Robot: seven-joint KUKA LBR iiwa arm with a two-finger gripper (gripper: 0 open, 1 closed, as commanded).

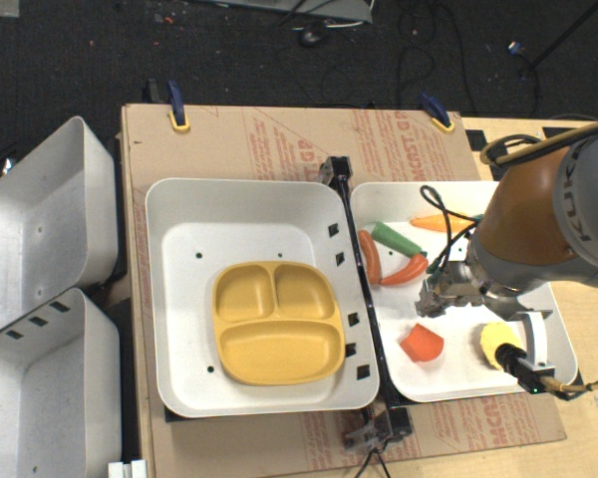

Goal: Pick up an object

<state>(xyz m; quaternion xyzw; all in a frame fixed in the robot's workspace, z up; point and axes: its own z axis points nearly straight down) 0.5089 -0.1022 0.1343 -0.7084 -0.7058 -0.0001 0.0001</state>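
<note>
The right bin (389, 386) holds a red-orange block (422, 344), a yellow round piece (499, 344), a green pepper-like piece (397, 238), a red chili shape (383, 266) and an orange carrot shape (441, 223). My gripper (441, 297) hangs low over the middle of this bin, just above and right of the red-orange block and left of the yellow piece. The arm's wrist covers the fingers from above. Nothing is seen held.
The left bin (179, 227) carries a yellow divided plate (277, 322). A black divider (354, 267) runs between the bins. Grey tubs (40, 227) stand to the far left. Cables (538, 371) trail by the right bin's front corner.
</note>
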